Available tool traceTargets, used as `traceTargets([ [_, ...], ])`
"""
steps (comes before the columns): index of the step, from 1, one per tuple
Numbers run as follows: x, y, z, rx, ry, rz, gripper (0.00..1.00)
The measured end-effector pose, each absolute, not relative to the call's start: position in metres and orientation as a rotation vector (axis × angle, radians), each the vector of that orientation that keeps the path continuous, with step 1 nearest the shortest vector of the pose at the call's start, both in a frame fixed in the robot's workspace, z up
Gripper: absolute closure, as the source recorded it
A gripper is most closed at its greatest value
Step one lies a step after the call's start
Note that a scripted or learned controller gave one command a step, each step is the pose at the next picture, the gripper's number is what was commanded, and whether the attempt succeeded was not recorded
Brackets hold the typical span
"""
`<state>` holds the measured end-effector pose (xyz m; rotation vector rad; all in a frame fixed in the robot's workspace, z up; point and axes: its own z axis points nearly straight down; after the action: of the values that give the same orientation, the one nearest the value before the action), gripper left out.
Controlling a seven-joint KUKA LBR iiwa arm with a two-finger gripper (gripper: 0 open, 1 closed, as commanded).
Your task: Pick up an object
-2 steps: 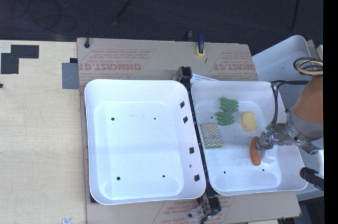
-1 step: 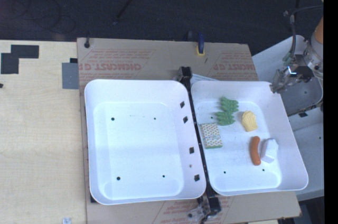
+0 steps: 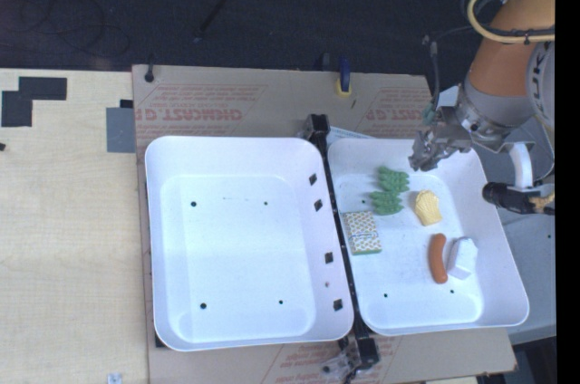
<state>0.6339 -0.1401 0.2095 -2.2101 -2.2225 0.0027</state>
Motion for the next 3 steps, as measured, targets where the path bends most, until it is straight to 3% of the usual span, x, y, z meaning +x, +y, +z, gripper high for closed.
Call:
traceTargets([
  [1,0.614,-0.062,0.185,-2.208,-2.223,0.003,1.00],
  [2,0.550,-0.085,0.184,-2.220,-2.213,0.009,1.00],
  [3,0.569,-0.020,0.312,-2.218,-2.235,-0.016,1.00],
])
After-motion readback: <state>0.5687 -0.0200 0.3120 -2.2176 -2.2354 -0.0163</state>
